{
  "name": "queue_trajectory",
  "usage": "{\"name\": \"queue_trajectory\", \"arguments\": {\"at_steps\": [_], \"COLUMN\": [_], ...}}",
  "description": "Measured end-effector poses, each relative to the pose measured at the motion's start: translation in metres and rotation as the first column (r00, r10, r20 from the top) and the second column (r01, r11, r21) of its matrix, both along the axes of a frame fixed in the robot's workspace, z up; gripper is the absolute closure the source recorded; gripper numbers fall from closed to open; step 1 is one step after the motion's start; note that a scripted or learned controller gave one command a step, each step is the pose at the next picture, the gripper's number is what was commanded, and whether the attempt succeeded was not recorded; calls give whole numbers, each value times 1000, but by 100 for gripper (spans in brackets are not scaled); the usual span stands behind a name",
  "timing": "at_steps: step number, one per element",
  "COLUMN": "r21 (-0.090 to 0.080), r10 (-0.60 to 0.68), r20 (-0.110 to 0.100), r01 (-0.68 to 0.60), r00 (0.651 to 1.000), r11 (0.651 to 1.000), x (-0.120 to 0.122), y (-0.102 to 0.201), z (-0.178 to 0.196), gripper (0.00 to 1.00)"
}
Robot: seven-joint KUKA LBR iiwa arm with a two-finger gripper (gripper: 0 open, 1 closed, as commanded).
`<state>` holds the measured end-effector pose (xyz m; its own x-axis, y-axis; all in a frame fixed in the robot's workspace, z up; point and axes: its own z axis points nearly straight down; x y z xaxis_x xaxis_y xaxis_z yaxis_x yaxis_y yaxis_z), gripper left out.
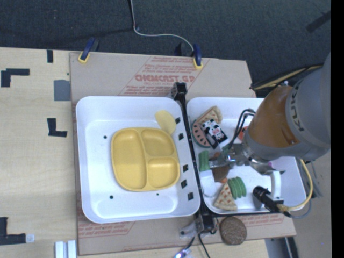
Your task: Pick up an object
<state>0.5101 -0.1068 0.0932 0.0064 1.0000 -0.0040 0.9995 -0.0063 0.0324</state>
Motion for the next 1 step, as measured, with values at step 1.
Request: {"name": "queue_trajectory", "arguments": {"at_steps": [1], "r21": [7], "r10": [16], "r20": [-28], "r01": [-16], "r00": [999], "r11": [1000], "x": [5], "y": [71], "z": [94], "gripper": [100]}}
